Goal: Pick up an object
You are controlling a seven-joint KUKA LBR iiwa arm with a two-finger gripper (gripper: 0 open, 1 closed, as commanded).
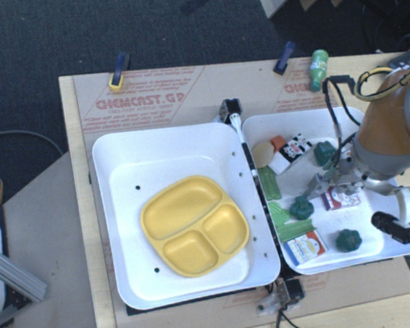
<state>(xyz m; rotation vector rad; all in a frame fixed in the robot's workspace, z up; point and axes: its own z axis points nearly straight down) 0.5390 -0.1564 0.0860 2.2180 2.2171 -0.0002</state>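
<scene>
Green pieces: three dark green lumps are being seen in the right bin, one near the upper middle, one toward the left, one near the front edge.
Likely target: no single object is being singled out by the task; the red-and-white packet is lying just under the wrist and is judged the nearest candidate.
Gripper: the gripper is being held low over the middle of the right bin; whether it is apart or together cannot be told, since the tips are being blurred against the clutter.
Grasp: nothing is being shown clamped in the tool, so no hold is being claimed.
Other contents: a black-and-white box with an orange bit beside it, a green strip along the left wall, and a small carton at the front are being left lying flat.
Arm: the grey and orange arm is being reached in from the right, cables looping above it.
Left bin: a yellow divided tray is being carried by the left bin.
Bench: a green bottle is lying beyond the bins.
Step in hand: the descent toward a pick is judged to be under way.
Next move: a closing on one item, then a straight lift, is being called for; crowding is making a miss likely.
</scene>
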